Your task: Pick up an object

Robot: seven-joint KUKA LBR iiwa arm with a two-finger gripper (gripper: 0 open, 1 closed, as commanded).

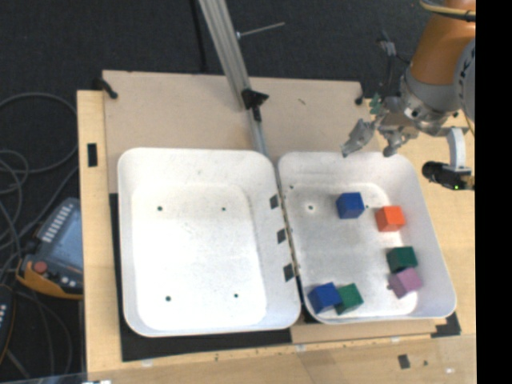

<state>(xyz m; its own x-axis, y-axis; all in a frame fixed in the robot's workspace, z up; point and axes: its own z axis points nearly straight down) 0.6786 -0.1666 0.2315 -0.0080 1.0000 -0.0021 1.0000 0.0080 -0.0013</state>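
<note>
The right bin [320,174] holds several small blocks. A blue cube [350,205] lies near its middle and an orange cube [390,218] to the right of it. Lower right are a dark green block [402,258] and a purple block [406,282]. At the front edge a blue block [324,296] touches a green block [349,297]. My gripper [373,141] hovers above the bin's far rim, its two fingers spread open with nothing between them. It is well behind the blue cube.
The left bin [200,238] is beside the right one. A slanted aluminium post [232,54] rises from the bench behind the bins. Cables and a teach pendant [56,246] lie off the bench at left.
</note>
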